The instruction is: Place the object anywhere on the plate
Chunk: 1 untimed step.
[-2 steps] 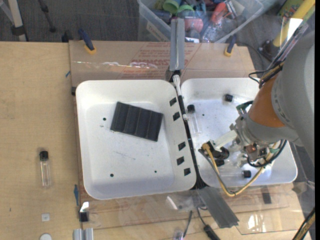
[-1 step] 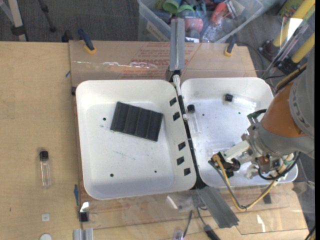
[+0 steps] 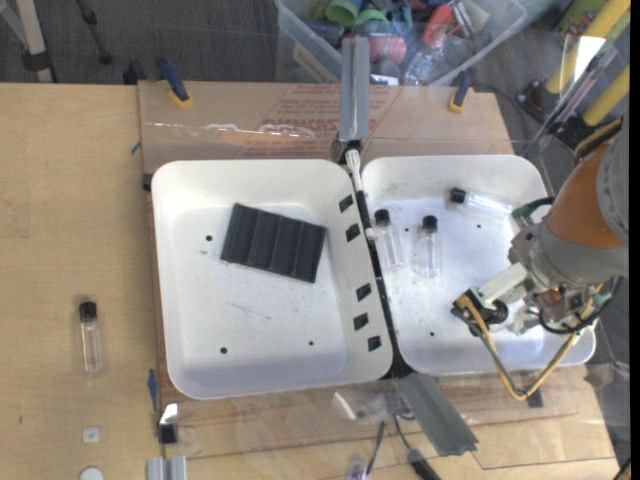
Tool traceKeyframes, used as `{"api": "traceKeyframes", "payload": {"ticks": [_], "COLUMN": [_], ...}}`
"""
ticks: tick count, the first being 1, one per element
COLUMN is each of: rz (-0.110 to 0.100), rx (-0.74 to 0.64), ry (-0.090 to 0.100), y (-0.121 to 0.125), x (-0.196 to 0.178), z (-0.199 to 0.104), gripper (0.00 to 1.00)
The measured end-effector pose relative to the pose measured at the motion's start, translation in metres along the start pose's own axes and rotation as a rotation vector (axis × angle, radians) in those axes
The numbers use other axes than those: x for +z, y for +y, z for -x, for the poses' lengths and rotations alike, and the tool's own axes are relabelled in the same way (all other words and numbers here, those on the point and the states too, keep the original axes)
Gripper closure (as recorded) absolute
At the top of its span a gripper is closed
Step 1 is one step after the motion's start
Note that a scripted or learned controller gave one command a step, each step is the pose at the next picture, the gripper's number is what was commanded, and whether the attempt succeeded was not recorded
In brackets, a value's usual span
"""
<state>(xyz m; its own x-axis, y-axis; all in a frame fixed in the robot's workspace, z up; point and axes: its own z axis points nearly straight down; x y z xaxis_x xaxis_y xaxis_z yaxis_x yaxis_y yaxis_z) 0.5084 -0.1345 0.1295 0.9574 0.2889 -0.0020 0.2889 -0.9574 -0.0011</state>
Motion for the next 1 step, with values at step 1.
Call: {"api": "traceKeyframes", "payload": {"ticks": [1], "rz": [0.000], "rx": [0.092], "ry": [-0.001], "y": [0.0105], "x": [-0.0397], "z": [-0.0064], "gripper": [1.00]}}
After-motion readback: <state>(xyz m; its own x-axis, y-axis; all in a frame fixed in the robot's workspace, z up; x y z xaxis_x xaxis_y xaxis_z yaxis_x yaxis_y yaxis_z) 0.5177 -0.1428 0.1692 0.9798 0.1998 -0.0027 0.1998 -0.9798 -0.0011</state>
